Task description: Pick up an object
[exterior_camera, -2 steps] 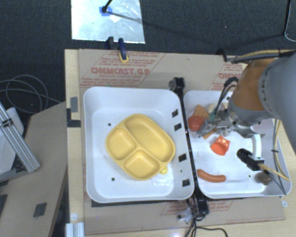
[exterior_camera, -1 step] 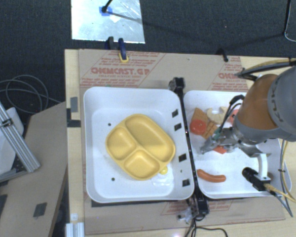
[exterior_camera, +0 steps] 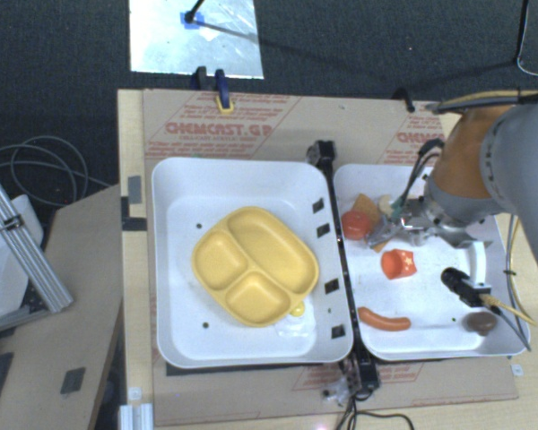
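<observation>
Jaws [exterior_camera: 383,233] blurred beside tomato [exterior_camera: 355,225]

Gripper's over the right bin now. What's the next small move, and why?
Probably lower straight down a little: the gripper hangs between the red tomato-like toy and the red pepper toy in the right bin, with nothing seen between its fingers.

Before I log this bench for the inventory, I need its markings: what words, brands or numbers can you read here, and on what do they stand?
"CHEMCAST GP", red print on the brown board under the bins, near its far left edge.
The same red print repeats at the far right of the board, cut off by the arm; only "CHEM" reads.
Smaller red lines beneath both: too blurred to read.
White bins, yellow tray: no text seen.
</observation>
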Controlling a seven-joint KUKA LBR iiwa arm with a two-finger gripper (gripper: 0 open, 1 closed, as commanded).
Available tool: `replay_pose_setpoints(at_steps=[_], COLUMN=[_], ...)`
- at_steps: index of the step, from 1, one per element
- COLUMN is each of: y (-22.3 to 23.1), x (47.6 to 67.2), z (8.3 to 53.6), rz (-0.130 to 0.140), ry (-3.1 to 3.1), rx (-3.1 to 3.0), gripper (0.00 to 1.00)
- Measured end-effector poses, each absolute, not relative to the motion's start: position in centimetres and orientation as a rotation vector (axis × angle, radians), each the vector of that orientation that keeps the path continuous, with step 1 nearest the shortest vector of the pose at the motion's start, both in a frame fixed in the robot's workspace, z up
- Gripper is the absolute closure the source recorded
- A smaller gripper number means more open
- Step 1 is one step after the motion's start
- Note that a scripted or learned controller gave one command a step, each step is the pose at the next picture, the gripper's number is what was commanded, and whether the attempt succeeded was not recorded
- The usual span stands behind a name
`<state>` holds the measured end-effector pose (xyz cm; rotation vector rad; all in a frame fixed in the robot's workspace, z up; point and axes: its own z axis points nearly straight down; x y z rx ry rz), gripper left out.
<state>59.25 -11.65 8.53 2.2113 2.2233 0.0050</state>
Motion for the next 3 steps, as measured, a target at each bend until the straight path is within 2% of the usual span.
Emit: replay_pose_setpoints(at_steps=[1, 2, 3], y=[-10.2, -10.3, -3.9], x=[54.3, 54.6, 60.2], z=[8.4, 9.5, 19.1], rz=[-0.002, 0.002, 0.017], ry=[2.225, 2.223, 2.229], rx=[2.223, 2.218, 2.201], gripper=[0.0, 1.0, 1.0])
